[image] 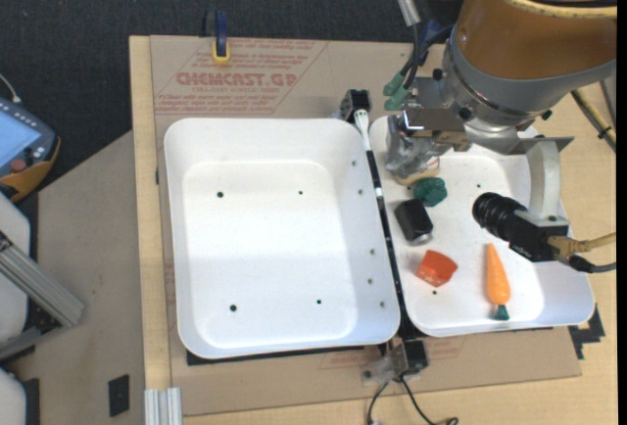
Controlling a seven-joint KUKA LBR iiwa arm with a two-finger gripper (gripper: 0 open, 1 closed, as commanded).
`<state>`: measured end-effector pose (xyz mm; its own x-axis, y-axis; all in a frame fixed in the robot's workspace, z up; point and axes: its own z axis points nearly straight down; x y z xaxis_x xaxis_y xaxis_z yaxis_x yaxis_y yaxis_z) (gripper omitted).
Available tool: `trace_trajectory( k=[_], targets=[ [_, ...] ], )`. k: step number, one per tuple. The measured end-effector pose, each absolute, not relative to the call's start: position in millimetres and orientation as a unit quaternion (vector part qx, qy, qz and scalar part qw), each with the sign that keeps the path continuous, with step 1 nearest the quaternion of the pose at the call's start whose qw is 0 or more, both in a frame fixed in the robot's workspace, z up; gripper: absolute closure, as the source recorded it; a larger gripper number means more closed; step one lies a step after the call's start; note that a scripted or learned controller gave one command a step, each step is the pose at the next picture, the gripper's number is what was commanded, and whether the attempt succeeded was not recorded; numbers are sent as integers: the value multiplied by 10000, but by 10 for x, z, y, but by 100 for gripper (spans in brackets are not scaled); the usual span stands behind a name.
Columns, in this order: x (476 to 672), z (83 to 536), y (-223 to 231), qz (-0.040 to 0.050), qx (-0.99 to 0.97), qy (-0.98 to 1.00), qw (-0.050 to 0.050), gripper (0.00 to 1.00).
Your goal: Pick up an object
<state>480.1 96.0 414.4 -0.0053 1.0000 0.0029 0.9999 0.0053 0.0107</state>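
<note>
Okay, I'm looking down on two white bins sitting side by side on the bench: the left bin (pixel 196 159) and the right bin (pixel 563 301). The arm (pixel 534 12) is reaching in from the right, its orange band filling the top corner. The gripper (pixel 409 159) is hanging low over the far left part of the right bin, just above a dark green lumpy object (pixel 428 189). I'm not able to tell whether anything is sitting between the gripper's tips; that area is blurred and crowded.

I'm counting four loose objects in the right bin: one green lump nearest the gripper, one small black block (pixel 413 219) just below it, one orange-red chunk (pixel 437 267) nearer the front, and one toy carrot (pixel 497 278) with a green tip lying lengthwise to its right. All four are lying apart, not touching each other.

One black cylindrical part (pixel 511 221) on the arm is overhanging the right bin's right side. One blue-and-yellow clamp (pixel 219 36) is gripping the cardboard sheet (pixel 235 75) at the back.
</note>
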Motion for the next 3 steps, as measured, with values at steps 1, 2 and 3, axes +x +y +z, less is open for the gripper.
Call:
trace_trajectory(
  k=[1, 2, 3],
  targets=[
    [4787, 3898, 1275, -19, 7060, 7082, -16, 100],
    [4796, 4088, 1385, 17, 7066, 7076, 10, 100],
    [4794, 4205, 1610, 16, 7063, 7079, 7, 100]
  ],
)
